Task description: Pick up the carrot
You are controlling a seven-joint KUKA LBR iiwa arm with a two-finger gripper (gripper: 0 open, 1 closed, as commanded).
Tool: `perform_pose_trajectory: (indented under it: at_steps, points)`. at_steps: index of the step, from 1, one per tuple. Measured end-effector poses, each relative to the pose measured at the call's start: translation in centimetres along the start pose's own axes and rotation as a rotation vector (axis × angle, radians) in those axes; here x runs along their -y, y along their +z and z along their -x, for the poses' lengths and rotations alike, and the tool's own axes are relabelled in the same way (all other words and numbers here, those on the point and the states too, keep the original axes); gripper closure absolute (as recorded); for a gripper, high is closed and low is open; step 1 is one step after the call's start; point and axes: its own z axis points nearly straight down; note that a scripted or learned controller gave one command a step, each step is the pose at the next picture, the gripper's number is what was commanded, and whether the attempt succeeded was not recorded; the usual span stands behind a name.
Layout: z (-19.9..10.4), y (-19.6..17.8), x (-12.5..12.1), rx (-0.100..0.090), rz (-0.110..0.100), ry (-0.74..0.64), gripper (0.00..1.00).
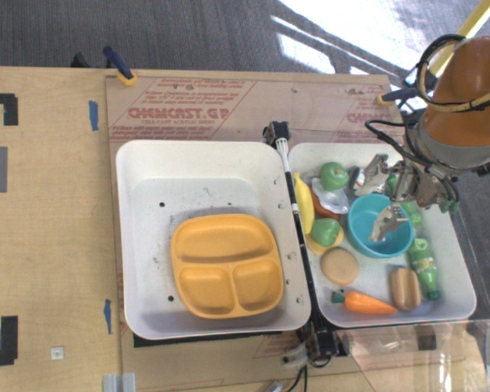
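Carrot [369,303] lying at the near edge of the right bin [465,288], near and slightly left of the gripper [389,217], gripper over the blue bowl [363,229] with nothing between its parted fingers, yellow tray [226,264] in the left bin [139,219]

Bright, even light, sun glare on the floor [376,15], slightly soft focus.

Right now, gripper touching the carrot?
Apart. The camera view shows the gripper over the blue bowl, while the carrot lies at the right bin's near edge, bin floor between them.
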Motion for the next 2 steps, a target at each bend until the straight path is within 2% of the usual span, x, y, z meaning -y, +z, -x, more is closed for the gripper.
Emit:
perform_pose_trajectory:
  at_steps: [1,2]
  points:
    - [-6.5,11.2,-0.2,0.015,-0.003,-0.090,0.00]
    - [-6.4,10.2,-0.4,0.021,-0.003,-0.092,1.00]
